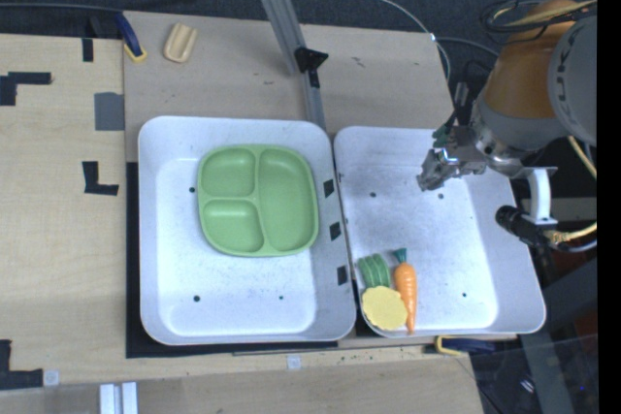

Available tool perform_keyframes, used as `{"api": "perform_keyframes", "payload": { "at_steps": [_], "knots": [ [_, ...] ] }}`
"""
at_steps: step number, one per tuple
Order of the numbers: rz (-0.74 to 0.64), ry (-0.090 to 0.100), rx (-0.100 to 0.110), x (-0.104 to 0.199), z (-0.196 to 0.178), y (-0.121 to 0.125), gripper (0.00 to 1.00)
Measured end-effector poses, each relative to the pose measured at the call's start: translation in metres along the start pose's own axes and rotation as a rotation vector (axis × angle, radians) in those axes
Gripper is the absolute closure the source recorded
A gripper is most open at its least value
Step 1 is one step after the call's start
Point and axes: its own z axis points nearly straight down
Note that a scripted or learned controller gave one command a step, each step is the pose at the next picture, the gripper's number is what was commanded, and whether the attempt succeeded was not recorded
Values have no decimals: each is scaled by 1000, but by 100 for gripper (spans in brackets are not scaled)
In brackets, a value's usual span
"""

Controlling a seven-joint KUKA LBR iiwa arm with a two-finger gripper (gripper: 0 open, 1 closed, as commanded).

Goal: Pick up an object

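The tool hangs over the upper part of the right bin; I cannot tell how it is set. It should travel toward the lower left corner, where a carrot, a yellow piece and a green piece lie touching, and come down squarely on one. The left bin holds a green divided plate.

The desk is pale tan wood with black tape marks along its left edge; both bins are white, the left bin and the right bin alike, each speckled with small dark dots; the divided plate is light green; the carrot is orange beside a yellow round piece and a green striped piece; the arm is grey with an orange band; the gripper is dull silver-grey; a beige block lies near the desk's back edge.
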Motion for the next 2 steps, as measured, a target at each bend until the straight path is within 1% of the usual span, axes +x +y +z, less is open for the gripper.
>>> {"api": "perform_keyframes", "payload": {
  "at_steps": [1, 2],
  "knots": [
    [0, -1, -1, -5, -56, 10, 100],
    [0, 1, 4, -5, -64, 10, 100]
  ]
}}
